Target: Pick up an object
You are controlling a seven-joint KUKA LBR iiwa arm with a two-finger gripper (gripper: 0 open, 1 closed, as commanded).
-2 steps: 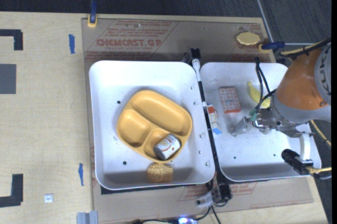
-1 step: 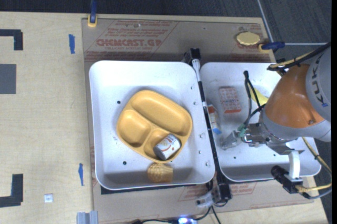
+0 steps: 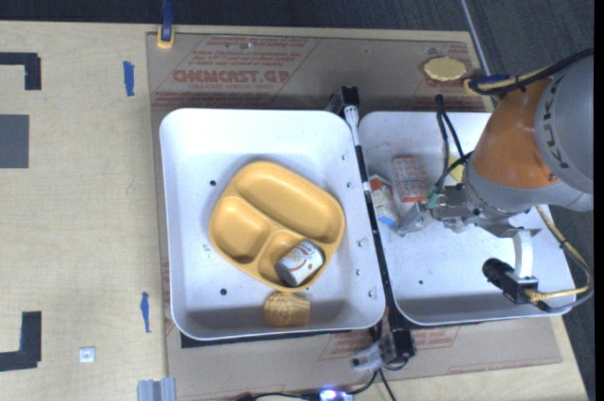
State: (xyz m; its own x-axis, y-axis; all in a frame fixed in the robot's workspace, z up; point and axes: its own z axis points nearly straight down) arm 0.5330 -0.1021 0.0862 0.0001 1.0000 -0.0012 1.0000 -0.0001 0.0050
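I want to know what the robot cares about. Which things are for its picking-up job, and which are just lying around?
For the job: tool, packet and tube in the right bin.

Lying about: yellow divided tray, small can, brown woven thing, left bin.

Left bin [image 3: 184,201] white; divided tray [image 3: 255,201] mustard yellow; small can [image 3: 301,264] white with red-brown label; arm band [image 3: 510,149] orange; table [image 3: 75,201] pale wood.

In the left bin [image 3: 179,229] a yellow divided tray [image 3: 269,210] is lying, with a small can [image 3: 300,263] in its near compartment. The gripper [image 3: 415,218] is reaching low near the right bin's [image 3: 453,300] left wall, beside small packets [image 3: 408,177].
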